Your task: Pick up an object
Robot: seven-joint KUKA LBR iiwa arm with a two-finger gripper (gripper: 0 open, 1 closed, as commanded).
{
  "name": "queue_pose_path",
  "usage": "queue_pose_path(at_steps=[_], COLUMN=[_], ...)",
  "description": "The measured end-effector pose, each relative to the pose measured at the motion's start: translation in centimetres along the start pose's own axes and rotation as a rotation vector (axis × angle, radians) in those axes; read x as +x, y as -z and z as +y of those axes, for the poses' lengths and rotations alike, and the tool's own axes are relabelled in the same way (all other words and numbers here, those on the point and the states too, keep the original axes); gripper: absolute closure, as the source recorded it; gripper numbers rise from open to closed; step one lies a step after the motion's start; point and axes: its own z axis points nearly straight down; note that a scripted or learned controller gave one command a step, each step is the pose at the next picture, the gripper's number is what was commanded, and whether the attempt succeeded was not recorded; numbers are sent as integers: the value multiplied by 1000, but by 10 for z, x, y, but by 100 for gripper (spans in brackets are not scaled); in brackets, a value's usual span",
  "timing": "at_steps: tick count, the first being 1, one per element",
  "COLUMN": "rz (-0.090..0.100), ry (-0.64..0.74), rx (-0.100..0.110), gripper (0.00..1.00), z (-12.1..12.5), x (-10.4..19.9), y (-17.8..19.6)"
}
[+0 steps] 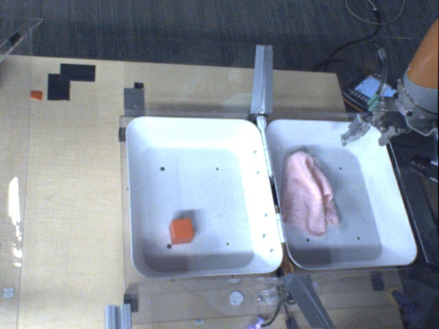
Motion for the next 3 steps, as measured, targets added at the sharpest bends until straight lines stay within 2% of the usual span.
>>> queue_pose_path(at_steps=[1,2,3], rz=[0,-3,-4], ry=[140,24,221], rx=[1,-17,-19], gripper=[0,0,0], z=[29,-3,-35], x=[17,52,66], y=[-103,-140,-138])
